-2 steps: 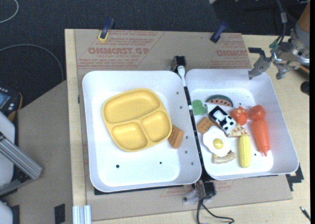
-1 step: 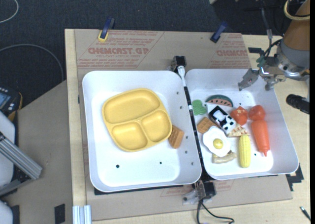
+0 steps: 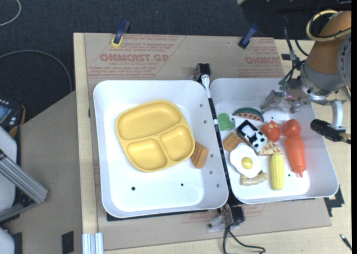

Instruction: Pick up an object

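Toy corn [image 3: 276, 170] and fried egg [image 3: 246, 163] crowd the right bin's [image 3: 322, 183] near side.
The pincer [image 3: 287, 97] hovers at the far edge, grip unclear to me; packed toys could foil a clean grab.

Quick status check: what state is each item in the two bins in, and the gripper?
Yellow three-compartment plastic plate: flat in left bin, nothing on it.
Brown toy bread piece: leaning against plate.
Fried egg toy: flat.
Yellow corn cob: lying.
Orange carrot: lying.
Gripper: above right bin, holding nothing.
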`<state>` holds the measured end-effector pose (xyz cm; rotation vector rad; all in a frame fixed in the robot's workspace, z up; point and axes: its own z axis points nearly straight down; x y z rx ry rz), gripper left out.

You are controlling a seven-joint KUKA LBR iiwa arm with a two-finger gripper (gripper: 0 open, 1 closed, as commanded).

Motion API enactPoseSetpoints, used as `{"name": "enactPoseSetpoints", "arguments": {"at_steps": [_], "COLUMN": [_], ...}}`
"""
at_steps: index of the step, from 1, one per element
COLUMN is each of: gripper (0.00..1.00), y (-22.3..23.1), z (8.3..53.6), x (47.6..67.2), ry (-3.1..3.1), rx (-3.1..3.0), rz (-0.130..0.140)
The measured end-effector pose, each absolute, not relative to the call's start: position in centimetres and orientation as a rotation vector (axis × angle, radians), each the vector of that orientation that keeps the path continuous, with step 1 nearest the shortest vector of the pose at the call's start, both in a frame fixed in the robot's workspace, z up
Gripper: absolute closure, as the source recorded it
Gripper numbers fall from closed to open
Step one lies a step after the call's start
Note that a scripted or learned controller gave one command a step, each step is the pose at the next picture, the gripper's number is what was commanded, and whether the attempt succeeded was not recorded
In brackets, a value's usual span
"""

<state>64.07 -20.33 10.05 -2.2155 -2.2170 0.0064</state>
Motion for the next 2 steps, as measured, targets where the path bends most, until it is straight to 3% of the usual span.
{"name": "enactPoseSetpoints", "arguments": {"at_steps": [1,2], "gripper": [0.0,1.0], "y": [-20.3,-20.3], "z": [8.4,9.7], "x": [64.1,64.2], "ry": [-2.221,-2.226], "rx": [-2.218,-2.22], "rz": [0.003,0.0]}}
